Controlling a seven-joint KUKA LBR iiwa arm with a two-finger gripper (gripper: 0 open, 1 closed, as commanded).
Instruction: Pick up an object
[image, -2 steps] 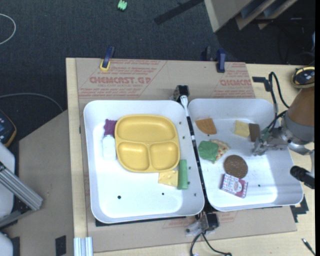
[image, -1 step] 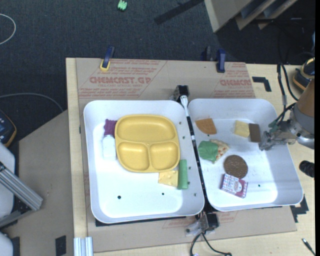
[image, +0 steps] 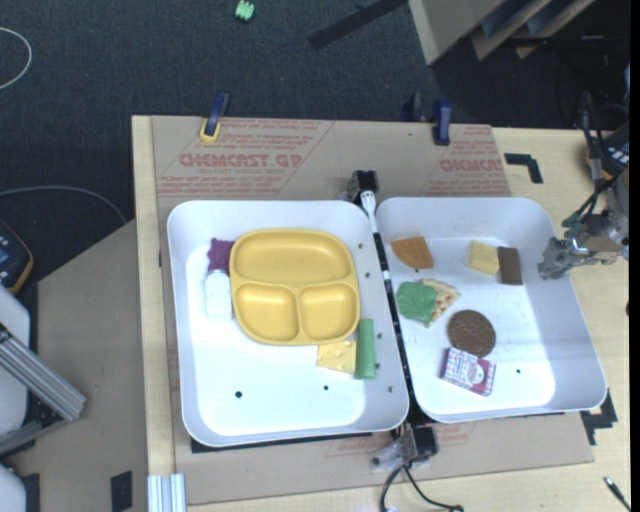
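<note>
The right bin (image: 560, 385) holds several small items: an orange-brown slice (image: 412, 252), a pale yellow block (image: 484, 258) with a brown bar (image: 509, 266) beside it, a green leafy piece (image: 420, 301), a round brown disc (image: 470, 332) and a red packet (image: 467, 371). My gripper (image: 562, 256) hangs at the right rim of this bin, level with the brown bar and a short way right of it. Nothing is visibly held in it.
The left bin (image: 270, 410) carries a yellow divided plate (image: 295, 285), a purple item (image: 219, 253), a white bottle (image: 217, 295), a yellow wedge (image: 337, 356) and a green stick (image: 366, 348). Blue clamps (image: 441, 120) sit at the board's far edge.
</note>
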